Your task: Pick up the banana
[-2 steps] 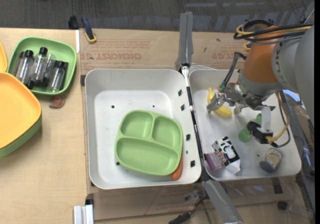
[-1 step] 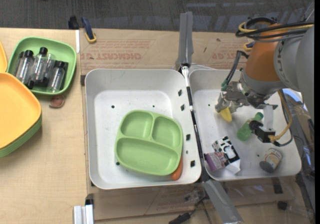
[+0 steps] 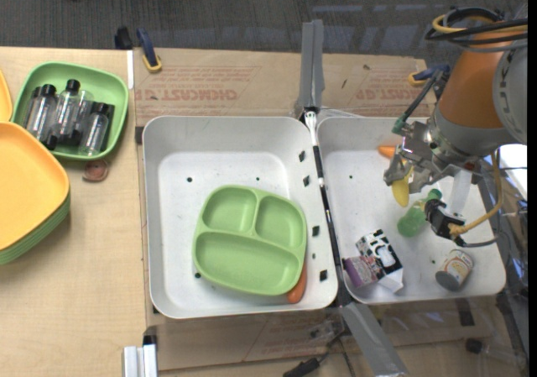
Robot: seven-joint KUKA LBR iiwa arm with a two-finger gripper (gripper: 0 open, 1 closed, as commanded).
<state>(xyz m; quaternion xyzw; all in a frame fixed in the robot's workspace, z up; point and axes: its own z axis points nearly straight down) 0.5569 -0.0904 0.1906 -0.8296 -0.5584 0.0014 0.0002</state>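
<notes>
The banana (image 3: 401, 191) is a small yellow piece in the right bin (image 3: 352, 167), near its upper right part. Its upper end sits between the dark fingers of my gripper (image 3: 406, 172), which is shut on it from above. The banana's lower end hangs down towards a green item (image 3: 411, 222). The grey arm with its orange band (image 3: 470, 94) reaches in from the right and hides the bin's far right corner.
An orange carrot-like piece (image 3: 386, 150) lies just left of the gripper. A purple and white packet (image 3: 375, 262) and a small can (image 3: 456, 269) lie at the right bin's front. The left bin (image 3: 168, 199) holds a green divided plate (image 3: 252, 237).
</notes>
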